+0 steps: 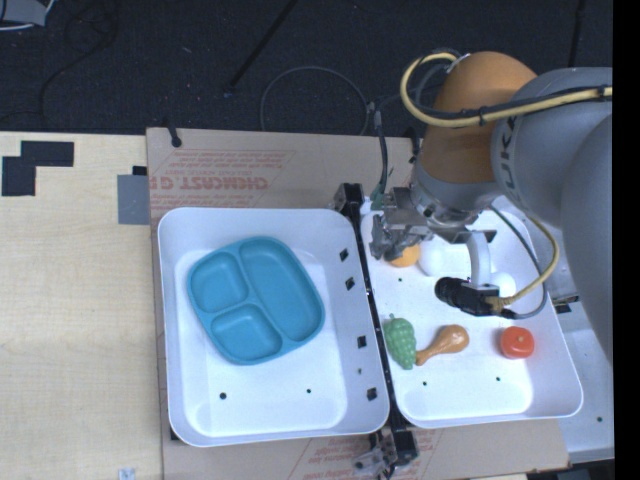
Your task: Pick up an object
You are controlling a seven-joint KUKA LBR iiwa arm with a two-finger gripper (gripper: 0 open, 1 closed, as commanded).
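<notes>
As the hand (pixel 397 240) hangs low over the right bin (pixel 480 393), at the bin's upper-left corner as the camera sees it, the pick-up appears to be at the approach-and-grasp step. Nothing is visibly held, and whether the hand is open or closed cannot be told from this angle.

Directly under it, partly hidden, lies a small orange-yellow object (pixel 405 259), the likely target. A white rounded object (pixel 437 259) sits just beside it along the same edge. Further out, toward the bin's near edge, a green knobbly toy (pixel 400 342) rests next to a tan drumstick-shaped toy (pixel 443 344), and a red round toy (pixel 516 342) sits apart near the right edge. Across the divider, the left bin (pixel 250 398) carries a blue divided plate (pixel 257 298), and both bins stand on the pale table (pixel 70 318).

The next move probably calls for a short, straight descent onto the orange-yellow object and a firm closing. The bin wall and the white neighbour crowd that corner, so there is little room for error. A clean lift would then show whether the grasp took.
</notes>
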